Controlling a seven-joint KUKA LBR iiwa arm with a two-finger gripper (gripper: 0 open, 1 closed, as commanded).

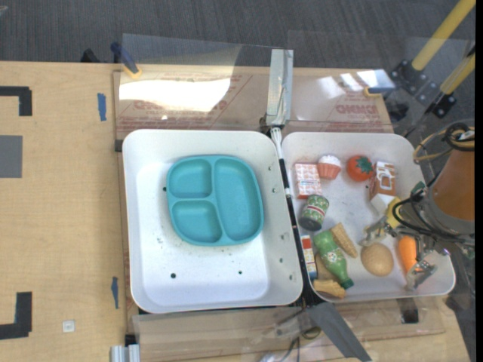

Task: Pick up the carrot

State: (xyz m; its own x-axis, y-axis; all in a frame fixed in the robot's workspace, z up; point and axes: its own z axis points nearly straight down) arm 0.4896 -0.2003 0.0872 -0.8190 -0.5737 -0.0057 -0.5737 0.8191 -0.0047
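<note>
- The bench [53, 225] is pale wood, with two shallow white bins set side by side on it.
- The left bin [151, 277] carries a teal divided plate [214, 200] with three compartments, lying near the bin's middle.
- The right bin [343, 206] carries all the small things, crowded toward its near and middle parts.
- The arm [456, 191] comes in from the right edge, its orange band above the bin's right rim, with dark cables looped beside it.
- The jaws [419, 268] hang over the near right corner of the right bin; cables and metal parts clutter them, so I cannot tell how far open they are or whether they grip anything.
- A green bottle [333, 252] lies tilted in the near part of the right bin, beside a tan potato-like lump [377, 260].
- The carrot [407, 253] is a small orange piece standing roughly upright in the near right part of the right bin, just right of the tan lump and touching or just beside the jaws on their left; whether it sits between them I cannot tell.
- A green-labelled can [314, 211] lies near the bin's left wall, with a red-and-white packet [306, 179] beyond it.
- A red tomato [360, 167] sits toward the far side, between a pink-topped cupcake [329, 166] and a small white carton [383, 179].
- A yellow corn piece [345, 240] lies between the bottle and the tan lump.
</note>
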